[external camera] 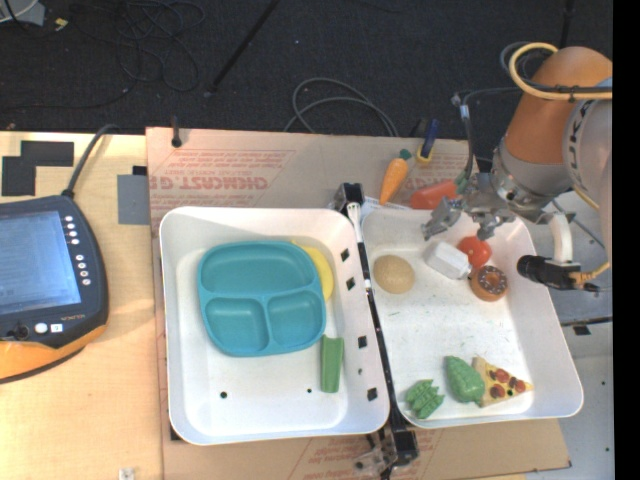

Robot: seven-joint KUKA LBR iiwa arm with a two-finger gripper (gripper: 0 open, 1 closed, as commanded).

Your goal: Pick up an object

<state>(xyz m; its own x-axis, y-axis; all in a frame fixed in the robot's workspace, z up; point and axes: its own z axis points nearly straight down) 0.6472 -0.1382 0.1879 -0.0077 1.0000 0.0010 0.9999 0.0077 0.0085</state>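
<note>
Grey arm [600, 153], orange band, yellow cable

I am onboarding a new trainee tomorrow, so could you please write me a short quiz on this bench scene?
1. True or false: the teal divided plate lies in the right bin.
2. Multiple choice: what sits right beside the pizza slice toy in the right bin's near corner? A) a green leafy toy B) a carrot C) a doughnut
3. Short answer: over which part of the right bin does the tool hover?

Key
1. False; it lies in the left bin.
2. A; the green leafy toy touches the slice.
3. Its far edge, above the white block and the red tomato toy.
</note>
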